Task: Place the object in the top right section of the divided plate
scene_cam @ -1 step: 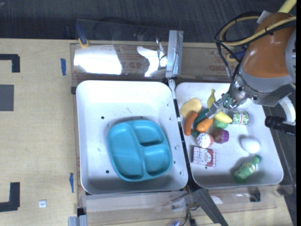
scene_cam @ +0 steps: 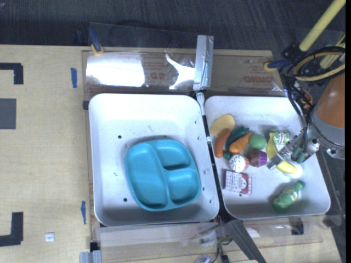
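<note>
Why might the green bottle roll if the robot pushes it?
The green bottle lies on its side on the smooth right bin floor, so it would probably roll. Its rounded body may slip from a grip. It looks like light plastic, likely easy to lift.

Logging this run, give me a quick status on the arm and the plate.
Gripper low in right bin, among toy food. Blue divided plate in left bin, nothing placed yet.

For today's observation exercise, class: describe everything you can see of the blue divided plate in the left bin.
The plate is light blue, smooth, plastic-looking, with rounded corners and a raised rim. Low ridges split it into three sections: one long section down its left side and two smaller ones on the right, one above the other. It lies flat and slightly turned on the floor of the left bin, near the middle and toward the front. All three sections hold nothing, and nothing but the bin floor touches it.
</note>
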`<state>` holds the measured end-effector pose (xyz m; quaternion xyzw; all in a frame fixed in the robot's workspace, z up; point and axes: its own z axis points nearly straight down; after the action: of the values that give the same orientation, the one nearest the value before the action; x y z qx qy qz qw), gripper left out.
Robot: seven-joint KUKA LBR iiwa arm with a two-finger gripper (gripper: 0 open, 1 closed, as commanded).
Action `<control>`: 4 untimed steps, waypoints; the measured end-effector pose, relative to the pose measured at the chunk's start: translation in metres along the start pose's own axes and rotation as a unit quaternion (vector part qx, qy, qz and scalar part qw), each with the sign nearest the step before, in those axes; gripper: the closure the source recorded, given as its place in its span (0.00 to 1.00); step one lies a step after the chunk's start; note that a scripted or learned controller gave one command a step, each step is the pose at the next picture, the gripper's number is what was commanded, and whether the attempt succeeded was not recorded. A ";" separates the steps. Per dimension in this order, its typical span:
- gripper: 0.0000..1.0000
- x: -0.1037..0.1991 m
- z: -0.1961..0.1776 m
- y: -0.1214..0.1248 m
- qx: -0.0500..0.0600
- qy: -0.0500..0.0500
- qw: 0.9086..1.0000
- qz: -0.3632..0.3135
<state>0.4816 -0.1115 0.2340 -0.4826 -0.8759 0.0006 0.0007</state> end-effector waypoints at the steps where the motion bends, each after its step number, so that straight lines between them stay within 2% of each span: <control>1: 1.00 0.000 -0.009 0.002 -0.001 0.000 1.000 -0.001; 2: 1.00 -0.043 -0.003 -0.029 -0.001 -0.002 0.998 -0.060; 3: 1.00 -0.095 -0.011 -0.061 -0.002 -0.003 0.987 -0.163; 4: 1.00 -0.085 -0.041 -0.049 -0.002 -0.002 0.994 -0.111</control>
<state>0.4857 -0.2094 0.2752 -0.3820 -0.9241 0.0000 -0.0023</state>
